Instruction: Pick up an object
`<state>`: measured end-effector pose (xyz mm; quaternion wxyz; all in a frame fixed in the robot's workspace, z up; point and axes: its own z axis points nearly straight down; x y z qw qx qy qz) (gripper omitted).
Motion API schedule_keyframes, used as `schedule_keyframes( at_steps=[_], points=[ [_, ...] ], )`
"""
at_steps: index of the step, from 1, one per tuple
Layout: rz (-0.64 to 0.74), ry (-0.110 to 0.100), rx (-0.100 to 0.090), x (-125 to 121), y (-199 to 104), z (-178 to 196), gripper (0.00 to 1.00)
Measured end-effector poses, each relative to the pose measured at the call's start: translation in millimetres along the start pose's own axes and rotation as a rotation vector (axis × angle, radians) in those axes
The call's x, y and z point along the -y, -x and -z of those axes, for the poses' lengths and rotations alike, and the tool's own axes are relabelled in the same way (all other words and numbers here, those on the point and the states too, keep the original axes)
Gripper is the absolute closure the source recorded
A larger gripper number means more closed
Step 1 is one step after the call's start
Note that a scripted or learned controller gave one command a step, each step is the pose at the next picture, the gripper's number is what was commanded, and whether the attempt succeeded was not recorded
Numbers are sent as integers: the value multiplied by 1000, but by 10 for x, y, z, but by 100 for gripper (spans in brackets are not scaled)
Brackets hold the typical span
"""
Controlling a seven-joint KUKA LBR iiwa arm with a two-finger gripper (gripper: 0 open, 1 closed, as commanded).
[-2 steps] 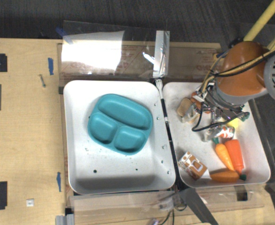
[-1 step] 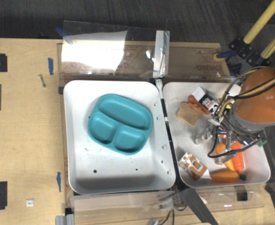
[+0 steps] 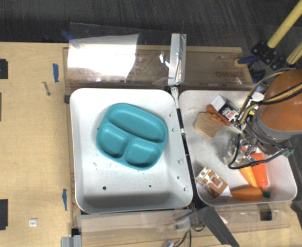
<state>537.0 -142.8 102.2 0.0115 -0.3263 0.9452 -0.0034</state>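
Closest to my lens is the arm, its orange band rising over the right bin, with the gripper hanging low inside that bin amid its own cabling. From up here I cannot tell whether it is open or closed, and I see nothing held in it. I judge this to be the reach-and-descend step, with no grasp made yet. The likeliest target is the carrot lying just beside the gripper, toward the bin's near right corner. A second carrot lies along the near wall, a patterned box sits to its left, and a tan block and a black-and-white box lie toward the far side. The next move calls for centring over the carrot's body, going down to the bin floor and closing squarely, since it looks smooth and tapered and could slip out. The left bin holds a teal divided plate, well apart from the gripper. Both bins rest on a pale wooden bench marked with black tape, a clear plastic sheet lies behind them, and dark floor lies beyond.
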Motion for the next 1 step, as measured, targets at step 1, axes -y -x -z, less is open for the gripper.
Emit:
schedule_keyframes(
  at_steps=[1],
  points=[
    [27,2,-8,347,256,1839,100]
  ],
)
